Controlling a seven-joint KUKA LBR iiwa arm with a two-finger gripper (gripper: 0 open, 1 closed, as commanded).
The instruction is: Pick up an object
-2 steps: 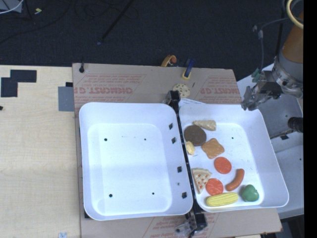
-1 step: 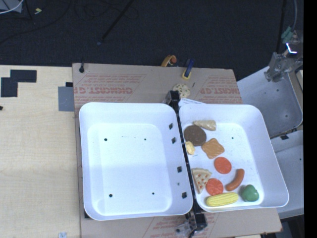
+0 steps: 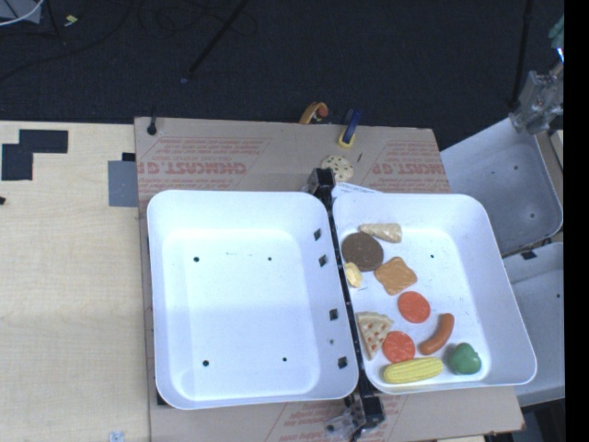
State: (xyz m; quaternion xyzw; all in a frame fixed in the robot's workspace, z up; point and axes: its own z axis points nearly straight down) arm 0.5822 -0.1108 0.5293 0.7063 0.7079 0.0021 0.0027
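Toy food pieces all lie in the right bin (image 3: pixel 414 199), so we work across from the far side. On the left is the pale wooden bench (image 3: pixel 64 293), and then a brown cardboard sheet (image 3: pixel 230 159) with both bins on it. The left bin (image 3: pixel 230 195) sits against the right bin, touching along a black hinge strip. Just above that joint, outside both bins, a speckled cookie (image 3: pixel 337 167) lies on the cardboard.

Inside the right bin, a small yellow piece (image 3: pixel 352 274) lies by the left wall, just below a brown disc (image 3: pixel 363 251). A pizza slice (image 3: pixel 373 332) sits lower down. Then come a beige piece (image 3: pixel 380 232), an orange toast square (image 3: pixel 395 274), two red discs (image 3: pixel 414 307) (image 3: pixel 398 346) and a corn cob (image 3: pixel 413 370). Next are a sausage (image 3: pixel 437 333) and, rightmost, a green pepper (image 3: pixel 464 358). Whether the gripper is released or clenched we cannot tell.
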